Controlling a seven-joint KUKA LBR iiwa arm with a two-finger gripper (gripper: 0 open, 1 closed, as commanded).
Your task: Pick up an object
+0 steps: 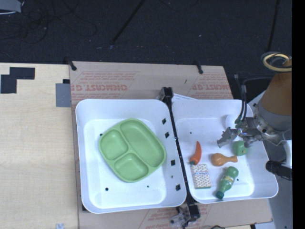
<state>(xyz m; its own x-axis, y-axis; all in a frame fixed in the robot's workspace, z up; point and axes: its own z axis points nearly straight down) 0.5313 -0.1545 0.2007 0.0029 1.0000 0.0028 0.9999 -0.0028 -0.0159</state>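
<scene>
In the right bin (209, 112) lie a red-orange pepper (196, 152), an orange gourd-shaped toy (222, 159), a green bottle (226, 181), a small patterned box (201, 176) and a small green object (240, 149). My gripper (238, 139) hangs over the bin's right side, directly above the small green object, and looks open with its fingers spread. Part of that green object is hidden under the gripper. I see nothing clamped between the fingers.
The left bin (90, 175) holds a green three-compartment plate (132, 150). A black divider (172, 147) runs between the bins. Both bins rest on cardboard (133, 80), with a wooden bench top (33, 151) to the left.
</scene>
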